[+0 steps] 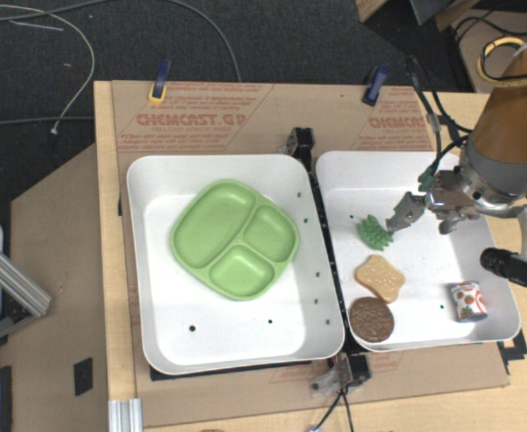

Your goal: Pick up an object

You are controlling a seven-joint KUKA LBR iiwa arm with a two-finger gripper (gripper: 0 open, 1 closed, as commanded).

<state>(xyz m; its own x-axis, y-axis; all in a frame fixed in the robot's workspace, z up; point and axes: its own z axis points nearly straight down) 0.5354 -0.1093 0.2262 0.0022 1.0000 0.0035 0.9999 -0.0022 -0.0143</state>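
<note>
**Inspector:** Two shallow white bins sit side by side on the cardboard-covered counter (120, 241). The left white bin (156, 331) holds a pale green plastic divided plate (235, 238) lying flat, well apart from the arm.

**Clerk:** And the hand?

**Inspector:** The grey two-finger hand (406, 214) hangs tilted over the right white bin (506, 331), just beside a small green leafy plastic sprig (372, 232). My judgement is that the sprig is the target. Whether the fingers stand wide or narrow, I cannot tell; nothing shows between them.

**Clerk:** Obstructions?

**Inspector:** A tan toast-shaped slice (380, 278) lies near the sprig, touching a round brown cookie-like disc (371, 319). A small red-and-white packet (468, 301) lies well apart. The slice could crowd a low approach; otherwise access looks open.
</note>
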